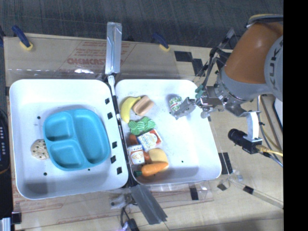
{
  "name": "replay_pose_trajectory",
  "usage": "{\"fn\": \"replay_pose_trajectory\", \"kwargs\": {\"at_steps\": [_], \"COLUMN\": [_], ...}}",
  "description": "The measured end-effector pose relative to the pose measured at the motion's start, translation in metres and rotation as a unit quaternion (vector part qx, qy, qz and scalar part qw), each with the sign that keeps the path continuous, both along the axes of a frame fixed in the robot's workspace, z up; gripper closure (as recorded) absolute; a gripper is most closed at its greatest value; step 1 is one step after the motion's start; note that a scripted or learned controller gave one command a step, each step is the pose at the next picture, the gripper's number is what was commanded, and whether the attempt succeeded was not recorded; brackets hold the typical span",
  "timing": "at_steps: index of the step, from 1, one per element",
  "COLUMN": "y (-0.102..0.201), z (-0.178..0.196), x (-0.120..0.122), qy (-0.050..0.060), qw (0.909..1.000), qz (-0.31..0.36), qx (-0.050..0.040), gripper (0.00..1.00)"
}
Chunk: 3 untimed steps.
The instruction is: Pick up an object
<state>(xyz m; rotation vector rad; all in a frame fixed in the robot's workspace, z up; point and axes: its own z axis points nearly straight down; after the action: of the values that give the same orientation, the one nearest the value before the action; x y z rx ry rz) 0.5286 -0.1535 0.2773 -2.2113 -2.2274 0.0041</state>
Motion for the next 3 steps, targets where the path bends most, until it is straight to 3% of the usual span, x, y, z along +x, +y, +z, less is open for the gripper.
{"fn": "replay_pose_trajectory", "kwargs": {"at_steps": [1, 2, 3], "y": [-0.042, -0.021, 0.022], "z": [0.013, -0.179, -0.180], "x": [0.002, 0.012, -0.033], "qy": [-0.001, -0.004, -0.007], "qw": [0.9992, 0.9999, 0.9990], "qz": [0.039, 0.013, 0.044], "qx": [-0.0005, -0.0006, -0.0014], "gripper": [0.00, 0.00, 0.00]}}
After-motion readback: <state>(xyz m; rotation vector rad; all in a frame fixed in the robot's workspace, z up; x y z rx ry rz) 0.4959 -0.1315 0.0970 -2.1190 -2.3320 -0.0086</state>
